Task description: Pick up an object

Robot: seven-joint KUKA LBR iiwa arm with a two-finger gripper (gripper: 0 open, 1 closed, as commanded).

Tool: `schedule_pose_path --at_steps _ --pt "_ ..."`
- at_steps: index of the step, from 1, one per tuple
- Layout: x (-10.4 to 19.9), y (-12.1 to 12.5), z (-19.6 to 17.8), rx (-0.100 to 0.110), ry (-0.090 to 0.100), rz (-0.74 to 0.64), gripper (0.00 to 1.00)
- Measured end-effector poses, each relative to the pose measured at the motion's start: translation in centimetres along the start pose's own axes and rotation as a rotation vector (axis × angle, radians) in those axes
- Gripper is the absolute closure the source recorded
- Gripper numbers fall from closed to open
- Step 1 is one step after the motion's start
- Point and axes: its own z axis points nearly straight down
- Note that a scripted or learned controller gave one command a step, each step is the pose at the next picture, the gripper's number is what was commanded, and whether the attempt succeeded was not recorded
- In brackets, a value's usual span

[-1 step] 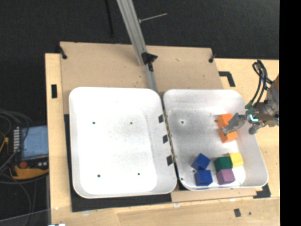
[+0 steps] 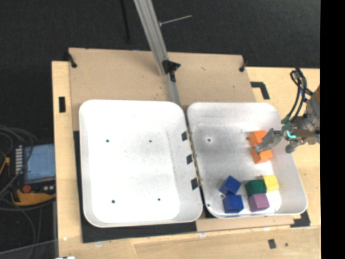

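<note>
The orange block [image 2: 261, 146] is the thing we see nearest the fingers [image 2: 268, 140]; it sits in the right bin [image 2: 215, 123], toward that bin's upper right part, and seems to be made of two orange pieces, one above and to the left, one below. A grey finger crosses in front of it, slanting down from the arm's wrist [image 2: 302, 129], which reaches in from the right edge. We see the finger's tip lying over the block's middle, touching or just in front of it, but we cannot tell whether the block sits between the two fingers or merely beside one. Nor can we tell whether the fingers are spread or closed, since they blur into one grey shape.

Lower in the same bin we find a cluster of other blocks: two blue blocks [image 2: 230, 185] at the left, one above the other, then a green block [image 2: 255, 188] with a purple block [image 2: 259, 201] just below it, and a yellow block [image 2: 271, 183] touching the green one's right side. This cluster lies apart from the orange block, below it.

The left bin [image 2: 135, 161] stands beside the right bin on the tabletop [image 2: 62, 144].
</note>
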Motion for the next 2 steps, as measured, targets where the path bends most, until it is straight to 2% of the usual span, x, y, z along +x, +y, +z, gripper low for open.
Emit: schedule_pose_path --at_steps 2 --pt "0.9 -0.1 8.9 0.006 0.000 0.004 0.00"
